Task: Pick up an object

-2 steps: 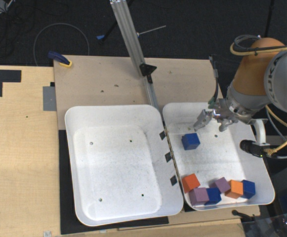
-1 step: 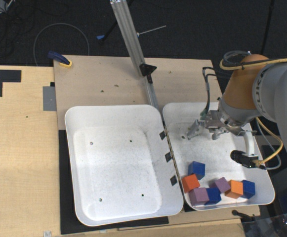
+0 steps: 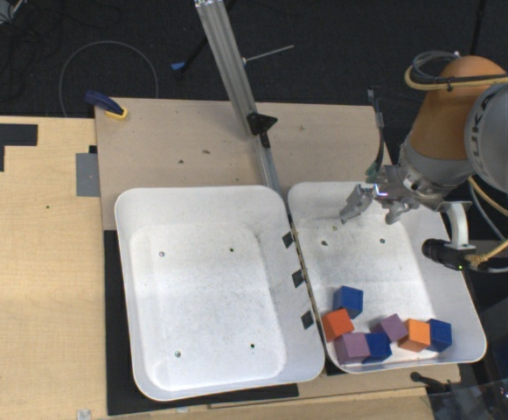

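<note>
The gripper [image 3: 377, 205] hangs over the far end of the right bin [image 3: 363, 252], its two fingers spread apart with nothing between them. One finger [image 3: 355, 206] angles out toward the bins' shared edge, the other points toward the arm's side. Above it the wrist rises into the orange band [image 3: 450, 112] and the grey arm [image 3: 498, 138], which reaches in from the right.

The blocks lie well apart from the gripper, bunched at the near end of the same bin: a blue cube [image 3: 348, 300] farthest from the pile's front, an orange cube [image 3: 337, 324] beside the dividing wall, a purple cube [image 3: 353, 346] touching a second blue cube [image 3: 378, 346], another purple cube [image 3: 393, 326], an orange block [image 3: 419, 333] and a blue block [image 3: 440, 333] near the rim. The left bin [image 3: 149, 226] lies beside it.

This looks like the approach step, with no grasp made yet. The next move would call for travel toward the near end, then a descent with the fingers straddling one block; the lone blue cube seems easiest, standing clear of its neighbours
</note>
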Controlling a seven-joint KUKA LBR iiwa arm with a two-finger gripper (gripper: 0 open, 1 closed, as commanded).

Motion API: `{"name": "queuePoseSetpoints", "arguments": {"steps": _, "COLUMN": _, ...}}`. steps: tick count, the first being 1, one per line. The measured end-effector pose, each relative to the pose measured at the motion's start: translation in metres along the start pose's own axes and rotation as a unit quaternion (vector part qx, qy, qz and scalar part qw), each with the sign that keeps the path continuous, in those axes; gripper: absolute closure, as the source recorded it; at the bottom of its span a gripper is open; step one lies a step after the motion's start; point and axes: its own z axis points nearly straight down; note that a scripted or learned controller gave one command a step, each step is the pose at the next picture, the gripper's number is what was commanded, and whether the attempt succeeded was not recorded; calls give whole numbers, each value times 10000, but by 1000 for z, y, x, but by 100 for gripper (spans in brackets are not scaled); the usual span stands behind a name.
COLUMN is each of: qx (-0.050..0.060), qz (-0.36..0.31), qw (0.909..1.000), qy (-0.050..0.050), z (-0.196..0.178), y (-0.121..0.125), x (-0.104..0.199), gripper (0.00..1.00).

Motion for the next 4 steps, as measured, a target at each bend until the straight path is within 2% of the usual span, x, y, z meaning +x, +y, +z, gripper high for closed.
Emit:
{"name": "queuePoseSetpoints", "arguments": {"steps": 1, "qx": 48, "qz": 21, "qw": 10000, "qy": 5, "z": -9, "y": -62, "x": -13, "gripper": 0}}
{"name": "queuePoseSetpoints", "arguments": {"steps": 2, "qx": 67, "qz": 41, "qw": 10000, "qy": 8, "z": 25, "y": -131, "x": -58, "gripper": 0}}
{"name": "queuePoseSetpoints", "arguments": {"steps": 3, "qx": 25, "qz": 20, "qw": 10000, "qy": 18, "z": 92, "y": -140, "x": -81, "gripper": 0}}
{"name": "queuePoseSetpoints", "arguments": {"steps": 4, "qx": 18, "qz": 24, "qw": 10000, "qy": 12, "z": 89, "y": -140, "x": -81, "gripper": 0}}
